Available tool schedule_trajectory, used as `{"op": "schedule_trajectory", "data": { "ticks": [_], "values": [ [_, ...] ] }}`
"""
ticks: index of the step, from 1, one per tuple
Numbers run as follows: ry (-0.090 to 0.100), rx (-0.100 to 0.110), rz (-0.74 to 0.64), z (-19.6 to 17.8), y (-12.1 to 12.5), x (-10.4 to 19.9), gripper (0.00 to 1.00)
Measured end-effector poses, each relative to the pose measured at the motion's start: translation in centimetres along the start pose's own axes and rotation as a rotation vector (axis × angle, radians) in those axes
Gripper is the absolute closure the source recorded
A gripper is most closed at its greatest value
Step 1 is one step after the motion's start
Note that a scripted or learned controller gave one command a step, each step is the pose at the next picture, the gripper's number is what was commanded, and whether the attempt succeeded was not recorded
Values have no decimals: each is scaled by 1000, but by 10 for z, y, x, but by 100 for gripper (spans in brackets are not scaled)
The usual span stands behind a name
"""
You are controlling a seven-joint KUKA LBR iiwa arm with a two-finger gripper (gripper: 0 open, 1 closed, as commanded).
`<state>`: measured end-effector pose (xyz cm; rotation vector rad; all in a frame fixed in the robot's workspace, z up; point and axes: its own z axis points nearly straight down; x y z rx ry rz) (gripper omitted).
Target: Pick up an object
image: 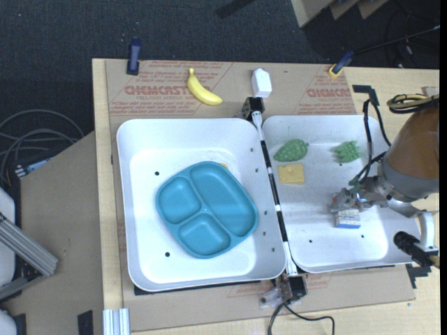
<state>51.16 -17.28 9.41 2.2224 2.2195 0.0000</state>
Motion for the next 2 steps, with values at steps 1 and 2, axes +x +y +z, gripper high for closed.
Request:
{"op": "schedule_trajectory", "data": {
  "ticks": [1, 2],
  "values": [
    [1, -2, -3, -30, 47, 58, 100],
    [2, -1, -3, -91, 77, 153, 100]
  ]
}}
